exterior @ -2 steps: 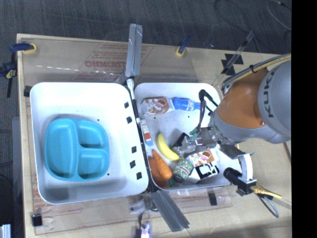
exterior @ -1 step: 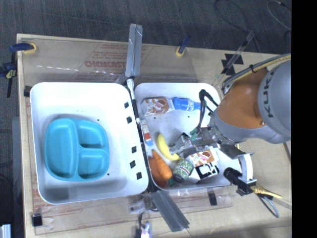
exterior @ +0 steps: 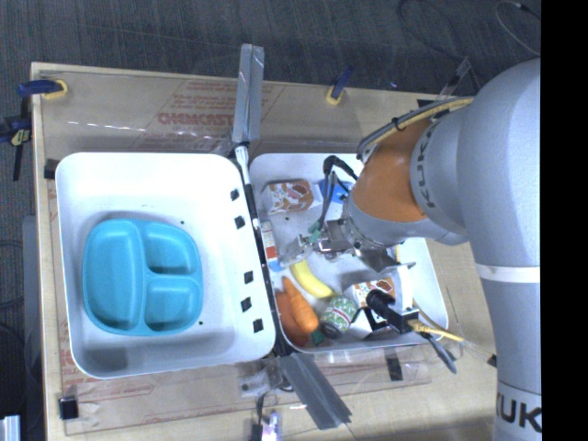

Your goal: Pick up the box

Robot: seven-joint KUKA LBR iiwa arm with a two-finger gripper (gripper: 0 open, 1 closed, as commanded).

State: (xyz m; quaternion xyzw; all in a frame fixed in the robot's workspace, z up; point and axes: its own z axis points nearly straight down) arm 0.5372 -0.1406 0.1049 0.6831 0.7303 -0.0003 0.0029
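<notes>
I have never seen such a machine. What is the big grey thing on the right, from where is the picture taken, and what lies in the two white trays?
The big grey thing is a robot arm with an orange band. It reaches in from the right. Its claw hangs low over the right bin; whether it holds anything cannot be told here. One camera looks down at a slant from above the bench. The left bin holds a blue divided plate. The right bin holds many small things: a banana, a carrot, a green can, and a flat printed box near its far end. The arm should pick up that box.
</notes>
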